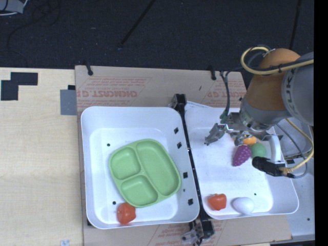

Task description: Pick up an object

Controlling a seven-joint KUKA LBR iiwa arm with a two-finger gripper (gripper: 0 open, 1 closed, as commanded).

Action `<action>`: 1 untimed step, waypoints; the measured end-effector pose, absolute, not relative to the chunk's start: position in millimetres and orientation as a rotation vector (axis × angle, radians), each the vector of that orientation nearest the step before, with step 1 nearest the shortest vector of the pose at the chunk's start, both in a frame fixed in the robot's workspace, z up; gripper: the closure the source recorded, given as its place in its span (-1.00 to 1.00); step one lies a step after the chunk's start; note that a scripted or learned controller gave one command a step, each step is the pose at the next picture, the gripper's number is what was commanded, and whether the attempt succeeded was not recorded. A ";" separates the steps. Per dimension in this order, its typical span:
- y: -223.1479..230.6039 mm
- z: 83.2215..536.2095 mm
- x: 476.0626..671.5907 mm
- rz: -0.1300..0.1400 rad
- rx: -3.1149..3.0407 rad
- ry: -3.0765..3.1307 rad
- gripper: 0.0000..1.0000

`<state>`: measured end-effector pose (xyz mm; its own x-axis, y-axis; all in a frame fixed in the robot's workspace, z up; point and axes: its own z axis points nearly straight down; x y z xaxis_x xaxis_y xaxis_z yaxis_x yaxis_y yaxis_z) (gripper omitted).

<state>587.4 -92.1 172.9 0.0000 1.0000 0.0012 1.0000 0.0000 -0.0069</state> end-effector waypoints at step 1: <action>-83.2 120.3 590.2 0.007 -2.216 -2.217 -1.00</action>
<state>590.2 -83.2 120.3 -0.0006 1.0000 0.0017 1.0000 0.0006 -0.0082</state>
